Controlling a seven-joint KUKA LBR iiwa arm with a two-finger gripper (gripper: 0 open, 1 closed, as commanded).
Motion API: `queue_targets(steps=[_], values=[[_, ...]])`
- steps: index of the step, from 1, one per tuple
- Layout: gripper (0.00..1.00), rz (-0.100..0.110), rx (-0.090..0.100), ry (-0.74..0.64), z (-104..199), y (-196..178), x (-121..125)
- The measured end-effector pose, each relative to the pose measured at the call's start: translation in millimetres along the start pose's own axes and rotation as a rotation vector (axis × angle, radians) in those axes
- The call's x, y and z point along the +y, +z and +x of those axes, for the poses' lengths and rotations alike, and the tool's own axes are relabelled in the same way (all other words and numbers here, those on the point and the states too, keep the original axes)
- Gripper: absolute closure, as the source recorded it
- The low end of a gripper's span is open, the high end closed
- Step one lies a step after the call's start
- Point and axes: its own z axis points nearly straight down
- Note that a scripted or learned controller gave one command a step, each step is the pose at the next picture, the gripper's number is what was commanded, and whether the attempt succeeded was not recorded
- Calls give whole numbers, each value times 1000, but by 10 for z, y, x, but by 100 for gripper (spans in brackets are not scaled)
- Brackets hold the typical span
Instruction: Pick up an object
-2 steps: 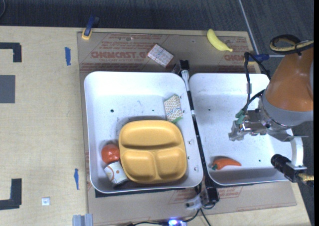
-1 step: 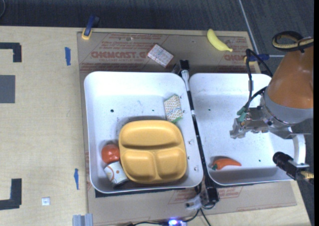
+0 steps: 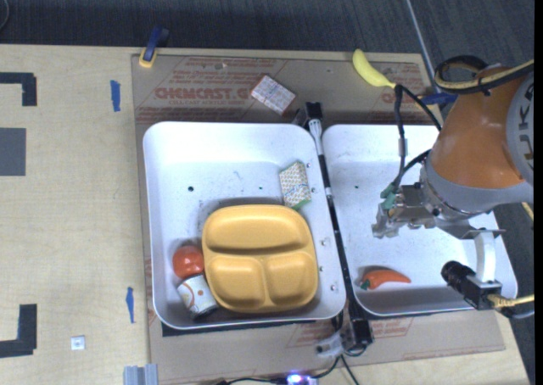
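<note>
My gripper (image 3: 392,220) hung over the right bin (image 3: 356,154), its state beyond my telling, with the orange pepper (image 3: 383,277) lying at six o'clock near the front wall, so I judged a drop straight onto its middle best.

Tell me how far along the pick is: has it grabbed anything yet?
Done: the arm is positioned over the right bin. In hand: nothing visible; the gripper sits above the bin floor, up and left of the orange pepper. Left: descend onto the pepper, grasp and lift. The yellow tray lies untouched in the left bin.
</note>
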Motion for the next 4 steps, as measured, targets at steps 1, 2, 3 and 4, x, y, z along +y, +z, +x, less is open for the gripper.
queue_targets(steps=[1,2,3,4], values=[[100,1,0,0,34,34,-3],[100,1,-2,2,-738,384,177],[100,3,1,0,-406,196,-10],[100,-1,-3,2,-1340,391,-13]])
